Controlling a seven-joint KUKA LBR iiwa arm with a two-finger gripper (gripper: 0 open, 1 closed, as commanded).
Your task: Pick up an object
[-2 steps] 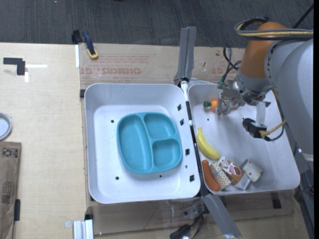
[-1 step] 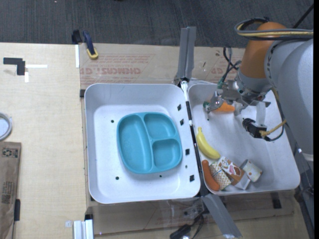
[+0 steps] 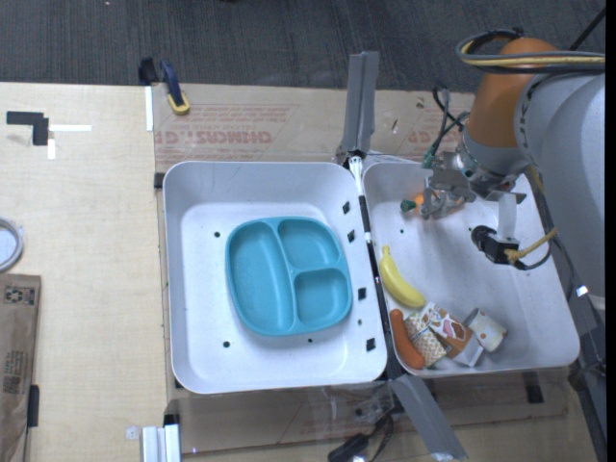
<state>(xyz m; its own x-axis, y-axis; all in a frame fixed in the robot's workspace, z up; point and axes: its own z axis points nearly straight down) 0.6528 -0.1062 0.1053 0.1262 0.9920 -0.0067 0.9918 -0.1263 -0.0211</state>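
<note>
Where arm reaches right bin (image 3: 539, 354), small orange object (image 3: 411, 201) beside fingers (image 3: 432, 203); grip state unclear.

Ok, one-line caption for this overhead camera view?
Grey arm's gripper hovers over right white bin holding yellow banana; blue divided plate fills left bin.

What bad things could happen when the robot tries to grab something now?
The gripper sits near the back wall of the right bin, beside a small orange thing, so it might bump the wall or nudge that thing away. The banana, the sausage and the little cartons are bunched together at the front, so grabbing one there could knock the others.
</note>
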